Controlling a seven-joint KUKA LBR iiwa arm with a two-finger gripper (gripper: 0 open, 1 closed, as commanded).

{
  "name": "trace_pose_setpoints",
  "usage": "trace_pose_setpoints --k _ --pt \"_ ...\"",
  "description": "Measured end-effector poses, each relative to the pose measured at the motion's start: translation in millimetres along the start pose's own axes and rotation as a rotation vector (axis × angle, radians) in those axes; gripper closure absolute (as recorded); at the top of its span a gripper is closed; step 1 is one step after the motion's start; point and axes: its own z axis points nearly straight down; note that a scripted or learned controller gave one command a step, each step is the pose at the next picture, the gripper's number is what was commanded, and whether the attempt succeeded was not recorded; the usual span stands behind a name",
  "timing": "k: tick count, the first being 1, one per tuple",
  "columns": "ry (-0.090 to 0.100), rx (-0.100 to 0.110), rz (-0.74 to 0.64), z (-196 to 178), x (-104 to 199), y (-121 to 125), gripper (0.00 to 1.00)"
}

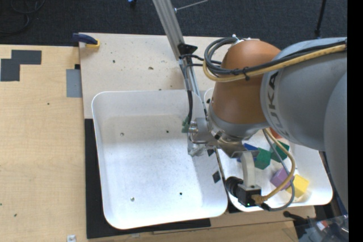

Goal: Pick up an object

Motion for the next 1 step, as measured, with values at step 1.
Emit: trace_pose_setpoints --k 1 --pt "0.000 0.000 0.000 0.1 0.0 0.1 0.00"
